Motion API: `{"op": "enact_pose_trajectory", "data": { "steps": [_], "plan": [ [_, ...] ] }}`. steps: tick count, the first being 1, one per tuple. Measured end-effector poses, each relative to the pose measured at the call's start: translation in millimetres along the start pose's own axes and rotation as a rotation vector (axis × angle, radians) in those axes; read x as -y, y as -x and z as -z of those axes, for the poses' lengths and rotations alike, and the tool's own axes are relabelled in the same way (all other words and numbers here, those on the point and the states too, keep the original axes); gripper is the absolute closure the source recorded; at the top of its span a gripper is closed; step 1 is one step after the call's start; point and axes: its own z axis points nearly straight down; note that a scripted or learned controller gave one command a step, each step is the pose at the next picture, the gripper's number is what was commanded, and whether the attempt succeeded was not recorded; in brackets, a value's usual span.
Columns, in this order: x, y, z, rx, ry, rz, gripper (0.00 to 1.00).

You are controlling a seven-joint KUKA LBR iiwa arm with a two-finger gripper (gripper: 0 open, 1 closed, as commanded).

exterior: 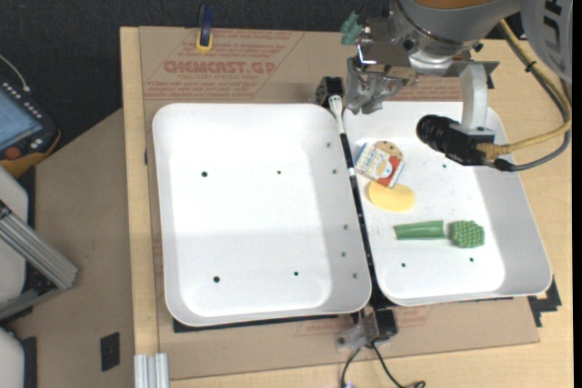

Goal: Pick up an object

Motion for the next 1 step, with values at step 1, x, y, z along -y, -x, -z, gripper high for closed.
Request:
{"op": "enact_pose_trajectory", "data": {
  "steps": [1],
  "plan": [
    [58.1, 31.4, -28.1, -0.001, -0.004, 0.0, 1.0]
  ]
}}
